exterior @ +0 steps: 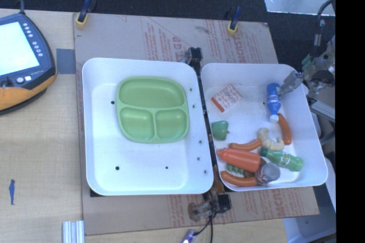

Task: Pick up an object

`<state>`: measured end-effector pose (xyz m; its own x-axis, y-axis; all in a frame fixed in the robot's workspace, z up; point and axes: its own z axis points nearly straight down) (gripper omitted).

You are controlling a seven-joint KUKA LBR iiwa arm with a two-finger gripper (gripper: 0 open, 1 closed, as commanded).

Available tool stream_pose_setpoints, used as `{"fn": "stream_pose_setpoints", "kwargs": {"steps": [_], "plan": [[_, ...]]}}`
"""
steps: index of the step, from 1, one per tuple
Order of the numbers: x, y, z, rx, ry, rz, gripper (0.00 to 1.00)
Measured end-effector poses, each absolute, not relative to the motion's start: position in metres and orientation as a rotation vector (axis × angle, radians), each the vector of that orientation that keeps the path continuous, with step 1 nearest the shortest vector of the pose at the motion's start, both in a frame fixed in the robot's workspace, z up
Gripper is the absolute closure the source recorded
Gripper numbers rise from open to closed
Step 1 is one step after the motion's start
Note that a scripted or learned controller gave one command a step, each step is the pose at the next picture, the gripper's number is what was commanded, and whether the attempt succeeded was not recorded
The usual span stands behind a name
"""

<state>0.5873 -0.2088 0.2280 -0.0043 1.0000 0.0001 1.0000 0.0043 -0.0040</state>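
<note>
Gripper (296, 80) sat at right bin (251, 71) far edge, just beside blue bottle (273, 97); finger state unclear.

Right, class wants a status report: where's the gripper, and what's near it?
Gripper at right bin's far right rim, nothing seen held. Blue bottle lies closest, just left. Orange sausage right beside bottle.

glossy plastic bins (97, 139), matt green tray (153, 109)
</note>
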Motion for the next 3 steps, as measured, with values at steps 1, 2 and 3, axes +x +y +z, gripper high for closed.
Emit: {"fn": "stream_pose_setpoints", "kwargs": {"steps": [1,2,3], "plan": [[0.6550,-0.2104,0.0969,-2.210,-2.224,0.008,0.00],[0.6563,-0.2109,0.0921,-2.212,-2.225,0.004,0.00],[0.6566,-0.2111,0.1006,-2.214,-2.227,0.002,0.00]]}}
